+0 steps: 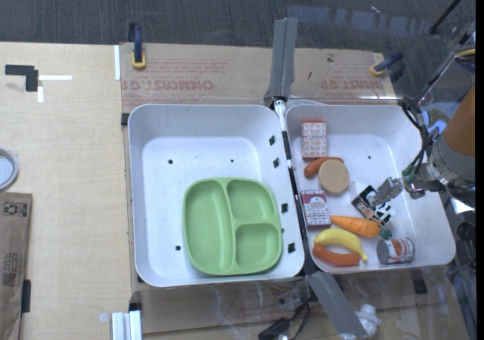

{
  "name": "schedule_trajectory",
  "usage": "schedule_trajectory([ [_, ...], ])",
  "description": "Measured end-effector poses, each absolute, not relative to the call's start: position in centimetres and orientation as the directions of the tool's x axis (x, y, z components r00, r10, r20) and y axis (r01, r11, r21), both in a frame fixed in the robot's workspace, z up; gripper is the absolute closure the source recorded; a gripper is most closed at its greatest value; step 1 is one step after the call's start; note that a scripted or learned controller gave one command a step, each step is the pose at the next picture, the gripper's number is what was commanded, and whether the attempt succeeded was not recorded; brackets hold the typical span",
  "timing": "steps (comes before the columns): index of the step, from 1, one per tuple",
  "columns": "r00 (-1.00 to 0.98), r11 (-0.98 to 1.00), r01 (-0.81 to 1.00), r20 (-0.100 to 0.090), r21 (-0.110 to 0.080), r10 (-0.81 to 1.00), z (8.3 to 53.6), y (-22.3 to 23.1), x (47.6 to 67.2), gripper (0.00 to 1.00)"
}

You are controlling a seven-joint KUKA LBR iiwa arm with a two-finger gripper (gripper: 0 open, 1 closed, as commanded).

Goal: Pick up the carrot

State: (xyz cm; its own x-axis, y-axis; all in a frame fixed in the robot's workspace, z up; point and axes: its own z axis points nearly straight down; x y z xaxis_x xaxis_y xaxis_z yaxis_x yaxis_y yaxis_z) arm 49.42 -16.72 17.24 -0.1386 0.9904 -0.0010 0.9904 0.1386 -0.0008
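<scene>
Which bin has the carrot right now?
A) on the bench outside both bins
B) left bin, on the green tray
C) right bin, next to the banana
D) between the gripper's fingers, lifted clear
C: the carrot lies on the floor of the right bin, just above the banana, with the gripper right over its far end, not lifting it.

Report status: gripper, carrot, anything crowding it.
Gripper low in right bin, just above carrot. Carrot flat on bin floor, not held. Banana against its near side, can close by.
</scene>
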Motion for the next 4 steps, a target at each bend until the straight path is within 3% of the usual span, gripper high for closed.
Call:
schedule_trajectory([
  [1, -0.415, 0.416, 0.909, -0.029, 0.022, 0.909, 10.6, -13.0, 48.5, 0.00],
  [2, -0.560, 0.561, 0.828, -0.032, 0.017, 0.828, 10.6, -13.4, 48.5, 0.00],
  [3, -0.560, 0.561, 0.827, -0.040, 0.033, 0.827, 12.1, -13.3, 49.2, 1.00],
  [4, -0.561, 0.562, 0.826, -0.038, 0.032, 0.827, 12.0, -13.2, 49.1, 0.00],
])
